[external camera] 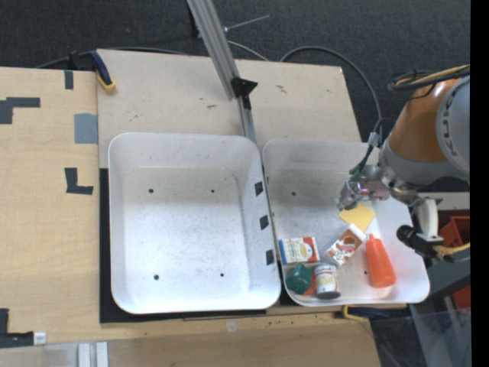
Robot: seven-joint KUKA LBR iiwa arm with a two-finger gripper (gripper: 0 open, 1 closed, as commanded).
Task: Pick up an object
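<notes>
The right bin (306,174) holds several small items along its near side. A yellow flat block (358,219) lies just below my gripper (350,196), which hovers low over the bin's right half. An orange bottle (378,262) lies at the right. A small red and white box (298,248) and a tilted snack packet (344,248) sit beside each other. A green round object (300,278) and a small can (326,280) rest at the near rim. Nothing shows in the gripper.
The left bin (122,205) stands beside the right one, their rims touching in the middle. A slanted metal pole (218,40) rises behind the bins. Cables run over the bench at the back right.
</notes>
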